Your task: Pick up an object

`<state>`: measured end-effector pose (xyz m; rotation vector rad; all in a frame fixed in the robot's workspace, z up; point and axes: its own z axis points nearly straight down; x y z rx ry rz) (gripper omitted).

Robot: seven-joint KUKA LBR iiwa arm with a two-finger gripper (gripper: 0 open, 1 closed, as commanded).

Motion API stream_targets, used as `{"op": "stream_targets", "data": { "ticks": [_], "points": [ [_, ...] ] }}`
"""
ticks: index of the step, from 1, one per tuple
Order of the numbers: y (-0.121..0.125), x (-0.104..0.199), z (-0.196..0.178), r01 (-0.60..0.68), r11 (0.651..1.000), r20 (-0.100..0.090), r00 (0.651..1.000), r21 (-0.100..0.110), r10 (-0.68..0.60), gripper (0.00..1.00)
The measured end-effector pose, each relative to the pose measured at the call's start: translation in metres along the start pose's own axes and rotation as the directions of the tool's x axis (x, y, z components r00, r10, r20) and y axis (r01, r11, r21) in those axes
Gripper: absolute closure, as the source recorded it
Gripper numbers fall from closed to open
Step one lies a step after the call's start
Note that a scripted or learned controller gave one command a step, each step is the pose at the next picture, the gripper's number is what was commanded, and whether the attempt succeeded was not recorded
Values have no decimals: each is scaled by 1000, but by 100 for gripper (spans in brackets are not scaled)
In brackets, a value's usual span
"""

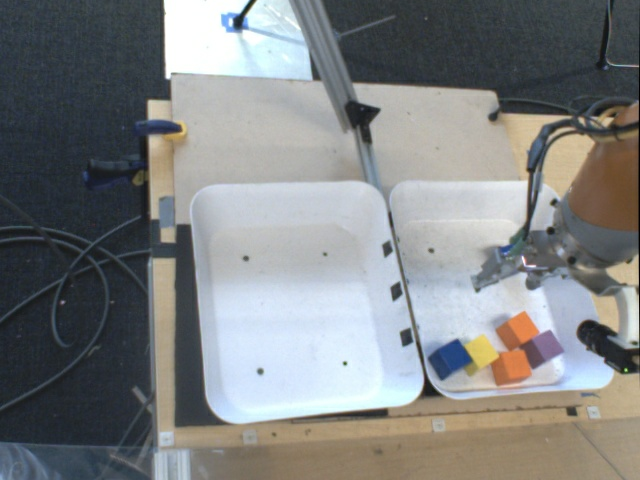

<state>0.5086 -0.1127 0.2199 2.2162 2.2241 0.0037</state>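
Several small blocks lie clustered in the front corner of the right bin [440,223]: a blue one [450,357], a yellow one [481,351], two orange ones [518,329] [511,367] and a purple one [544,347]. My gripper [507,274] hangs over the middle of the right bin, a little behind the cluster and apart from it. It is open, with nothing between its fingers.
The left bin [215,268] sits beside the right one, with a shared ridge between them. A slanted metal pole [330,58] crosses the back of the bench. Cables lie on the floor at left, and a blue clamp [160,128] grips the bench's left edge.
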Motion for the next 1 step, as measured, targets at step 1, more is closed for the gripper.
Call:
{"op": "stream_targets", "data": {
  "ticks": [1],
  "points": [
    [8,-72,-2,-7,1000,5,1000,-1,7,0]
  ]
}}
